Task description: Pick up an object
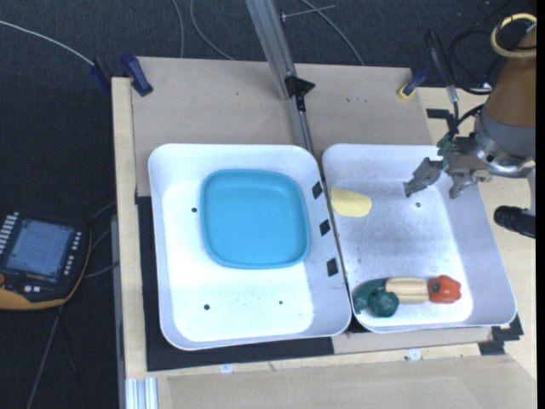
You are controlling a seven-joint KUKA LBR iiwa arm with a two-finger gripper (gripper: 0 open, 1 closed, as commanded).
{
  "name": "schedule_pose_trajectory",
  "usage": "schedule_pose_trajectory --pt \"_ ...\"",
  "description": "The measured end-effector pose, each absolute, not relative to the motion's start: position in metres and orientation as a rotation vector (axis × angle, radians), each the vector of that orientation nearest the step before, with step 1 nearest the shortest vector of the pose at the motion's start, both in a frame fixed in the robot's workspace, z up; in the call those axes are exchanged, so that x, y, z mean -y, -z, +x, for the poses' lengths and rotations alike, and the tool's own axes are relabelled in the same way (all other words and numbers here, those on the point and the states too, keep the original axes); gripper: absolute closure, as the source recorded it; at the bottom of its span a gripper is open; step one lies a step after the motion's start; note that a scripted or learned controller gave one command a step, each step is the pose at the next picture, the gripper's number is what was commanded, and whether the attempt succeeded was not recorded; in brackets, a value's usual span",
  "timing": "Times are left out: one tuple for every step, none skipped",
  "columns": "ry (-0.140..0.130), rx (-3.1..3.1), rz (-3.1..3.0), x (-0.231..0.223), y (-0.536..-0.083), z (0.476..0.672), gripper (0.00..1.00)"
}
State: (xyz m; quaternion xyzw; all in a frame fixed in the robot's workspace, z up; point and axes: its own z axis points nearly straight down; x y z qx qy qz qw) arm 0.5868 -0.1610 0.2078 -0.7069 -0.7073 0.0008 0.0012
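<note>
A handheld control pendant (38, 258) lies far left, off the bench (213, 92). On the bench, the left white bin (170, 313) holds a shallow blue tray (255, 218), square with rounded corners. Just beside it, the right white bin (473, 228) holds four small things: a pale yellow piece (351, 203) near its upper left, and along its bottom edge a dark green piece (376, 300), a tan oblong piece (407, 290) and a red piece (444, 289), touching in a row. The row's long axis runs left to right. At the bin's upper right hangs the pincer (441, 180), spread wide and holding nothing. The yellow piece lies nearest, to the pincer's left and slightly toward the viewer, its long axis roughly left to right; it looks the likeliest pick.
</note>
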Motion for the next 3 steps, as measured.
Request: schedule_pose_trajectory --pt "-0.003 2.219 -2.219 0.165 -0.158 0.595 0.0" --pt "-0.003 2.219 -2.218 0.155 -0.108 0.597 0.0" --pt "0.002 2.223 -2.222 0.156 -0.121 0.599 1.0"
